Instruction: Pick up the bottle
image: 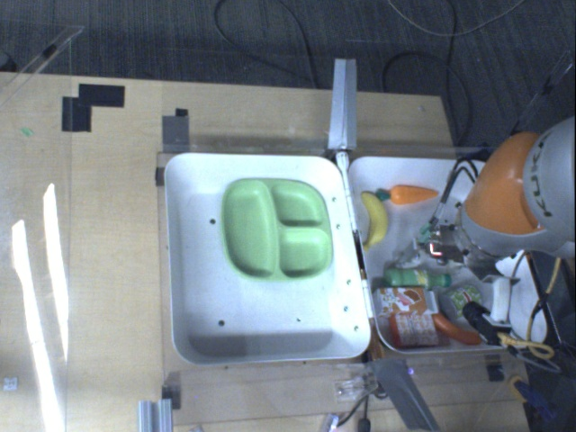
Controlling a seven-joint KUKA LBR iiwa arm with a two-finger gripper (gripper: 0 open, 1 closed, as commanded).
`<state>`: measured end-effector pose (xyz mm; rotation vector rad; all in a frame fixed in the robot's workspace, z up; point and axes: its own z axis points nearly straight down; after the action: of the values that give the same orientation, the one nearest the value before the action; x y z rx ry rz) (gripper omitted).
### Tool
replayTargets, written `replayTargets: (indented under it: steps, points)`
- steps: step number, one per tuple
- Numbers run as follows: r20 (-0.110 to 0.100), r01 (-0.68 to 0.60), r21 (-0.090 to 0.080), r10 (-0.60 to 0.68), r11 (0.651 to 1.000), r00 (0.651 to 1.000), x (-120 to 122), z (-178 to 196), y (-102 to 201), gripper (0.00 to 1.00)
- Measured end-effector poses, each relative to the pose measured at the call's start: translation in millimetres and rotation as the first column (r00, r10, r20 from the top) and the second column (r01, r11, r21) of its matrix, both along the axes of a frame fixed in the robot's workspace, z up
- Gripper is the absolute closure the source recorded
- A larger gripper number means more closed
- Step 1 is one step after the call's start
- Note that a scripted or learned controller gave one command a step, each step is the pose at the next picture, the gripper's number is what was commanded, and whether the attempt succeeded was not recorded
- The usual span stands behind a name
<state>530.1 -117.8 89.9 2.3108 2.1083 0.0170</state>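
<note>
In the right bin (396, 174) the bottle (419, 278) lies on its side near the middle, a small green one with a pale end. My gripper (431, 247) hangs just above and behind it, reaching in from the right below the orange band (500, 192) of the arm. The wrist body hides the space right under the gripper, so I cannot make out any contact with the bottle.
A banana (374, 218) and a carrot (413, 194) lie at the back of the right bin. A red-brown packet (409, 316) and other small items crowd its front. The left bin (198, 313) holds a green divided tray (274, 227).
</note>
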Motion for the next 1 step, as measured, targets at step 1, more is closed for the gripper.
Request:
replayTargets:
  steps: [1]
  points:
    - [0.002, 0.122, 0.003, -0.122, 0.993, 0.993, -37.2, 0.0, -4.6, 0.00]
